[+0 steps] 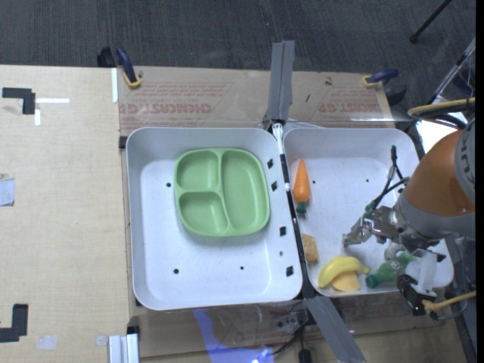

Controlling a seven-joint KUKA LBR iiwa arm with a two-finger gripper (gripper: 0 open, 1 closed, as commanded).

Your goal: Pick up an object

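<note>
Below us, two white bins sit side by side on the tabletop, and we take the divider between them as our landmark. Left of the divider, the left bin holds a green sectioned plate, lying flat in that bin's upper middle with three compartments facing up.

Right of the divider, the right bin carries the small things. An orange carrot lies just beside the divider, pointing up and down the bin, its green stub toward the near side. Nearer to us, a small tan piece rests against the divider. A yellow banana lies near the bin's front wall, touching an orange-yellow piece just below it. Farther from the divider, a green object sits at the front right, partly under the arm.

We see the arm reaching in from the right, its orange band above the wrist. The claw hangs low over the right bin, above the banana and apart from it; nothing shows between its tips, and we cannot tell whether it is clenched or released.
</note>
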